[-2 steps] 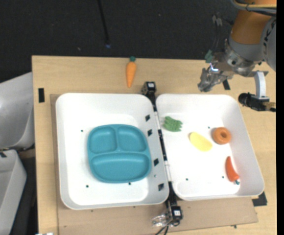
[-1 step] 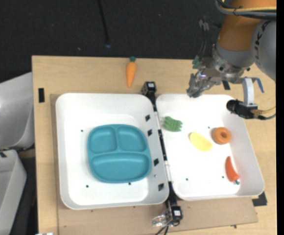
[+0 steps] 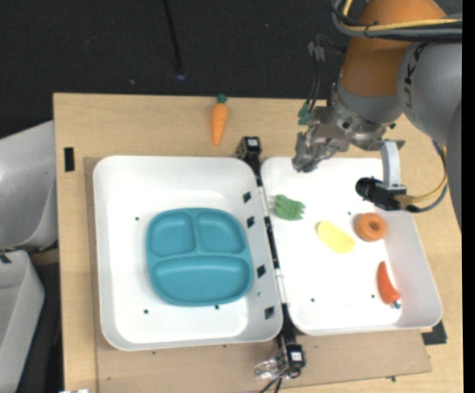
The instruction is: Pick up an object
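Tool (image 3: pixel 305 160) at far left corner of right bin (image 3: pixel 409 301), above the rim; fingers' state: cannot tell. Nothing seen between fingers. In right bin: green piece (image 3: pixel 288 207) near left wall, just below tool; yellow piece (image 3: pixel 334 237) mid-bin; orange ring (image 3: pixel 371 227) just right of it; red pepper (image 3: pixel 387 283) near right wall. Left bin (image 3: pixel 115 301) holds teal tray (image 3: pixel 198 255), three compartments. Carrot (image 3: pixel 219 119) on worktop (image 3: pixel 74 121) beyond left bin.
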